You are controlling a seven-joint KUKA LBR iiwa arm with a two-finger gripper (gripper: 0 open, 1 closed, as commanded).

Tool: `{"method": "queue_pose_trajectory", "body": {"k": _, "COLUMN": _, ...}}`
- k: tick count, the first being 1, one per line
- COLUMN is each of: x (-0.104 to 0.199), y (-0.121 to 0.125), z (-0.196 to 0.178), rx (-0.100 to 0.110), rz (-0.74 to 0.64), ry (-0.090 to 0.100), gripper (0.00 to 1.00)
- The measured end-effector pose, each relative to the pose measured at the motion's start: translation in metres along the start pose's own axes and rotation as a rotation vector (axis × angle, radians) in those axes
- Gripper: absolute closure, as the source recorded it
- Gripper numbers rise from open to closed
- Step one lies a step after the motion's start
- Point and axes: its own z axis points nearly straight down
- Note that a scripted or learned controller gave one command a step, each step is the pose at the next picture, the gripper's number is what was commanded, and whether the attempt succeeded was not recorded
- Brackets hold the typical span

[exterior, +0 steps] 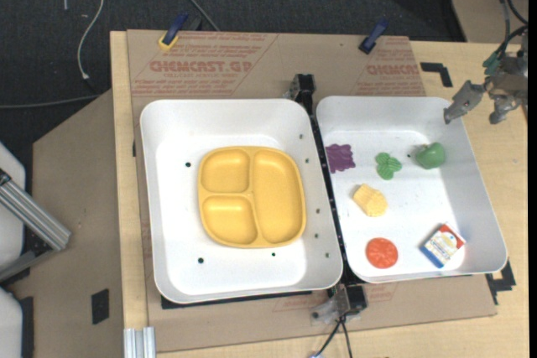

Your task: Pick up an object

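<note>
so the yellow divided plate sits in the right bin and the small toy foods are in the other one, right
Not quite. The camera view shows the yellow divided plate in the left bin. The small toy foods, such as the purple grapes and the red tomato slice, are in the other one, the right bin.

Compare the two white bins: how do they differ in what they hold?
The left bin holds one yellow divided plate; the right bin holds six small loose items. The plate covers much of the left bin's floor; the right bin's items lie scattered and apart. Both bins are shallow and white, side by side.
</note>
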Motion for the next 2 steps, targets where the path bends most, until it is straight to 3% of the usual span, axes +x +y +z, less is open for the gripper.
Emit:
{"method": "queue_pose_trajectory", "body": {"k": 1, "x": 0.001, "y": 0.002, "z": -0.007, "rx": -0.012, "rz": -0.004, "ry": -0.003, "gripper": 0.0}}
{"method": "queue_pose_trajectory", "body": {"k": 2, "x": 0.009, "y": 0.009, "z": 0.046, "rx": -0.006, "rz": -0.004, "ry": -0.001, "gripper": 0.0}}
